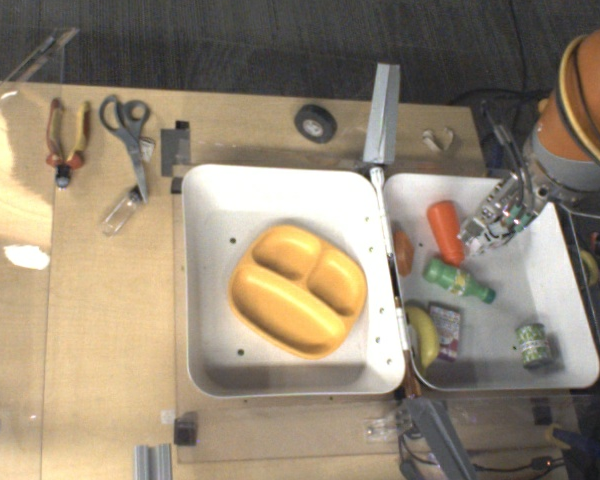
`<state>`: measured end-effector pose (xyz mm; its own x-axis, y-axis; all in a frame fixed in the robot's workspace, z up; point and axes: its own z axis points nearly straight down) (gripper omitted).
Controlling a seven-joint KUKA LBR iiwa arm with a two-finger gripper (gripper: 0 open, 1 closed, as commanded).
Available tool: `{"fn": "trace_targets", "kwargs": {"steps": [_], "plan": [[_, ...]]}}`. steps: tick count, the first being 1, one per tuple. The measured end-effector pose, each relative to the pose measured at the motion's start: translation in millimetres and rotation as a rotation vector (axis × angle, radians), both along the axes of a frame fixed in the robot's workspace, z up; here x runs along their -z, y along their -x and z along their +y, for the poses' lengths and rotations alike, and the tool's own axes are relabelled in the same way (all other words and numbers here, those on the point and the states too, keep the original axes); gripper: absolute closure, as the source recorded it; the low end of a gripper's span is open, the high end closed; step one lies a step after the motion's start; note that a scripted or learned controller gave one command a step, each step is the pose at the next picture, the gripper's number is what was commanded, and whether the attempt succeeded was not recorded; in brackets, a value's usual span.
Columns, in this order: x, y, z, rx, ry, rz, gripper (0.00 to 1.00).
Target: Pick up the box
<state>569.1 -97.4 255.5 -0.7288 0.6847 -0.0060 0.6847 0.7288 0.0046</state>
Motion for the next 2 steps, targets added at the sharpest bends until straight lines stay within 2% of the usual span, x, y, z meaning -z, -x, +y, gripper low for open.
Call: {"fn": "trace_targets", "kwargs": {"steps": [1, 2], "plan": [[60, -18, 44, 0.429, -0.003, 0.003, 1.0], [-1, -8, 41, -0.193, 0.001, -0.004, 1.0]]}}
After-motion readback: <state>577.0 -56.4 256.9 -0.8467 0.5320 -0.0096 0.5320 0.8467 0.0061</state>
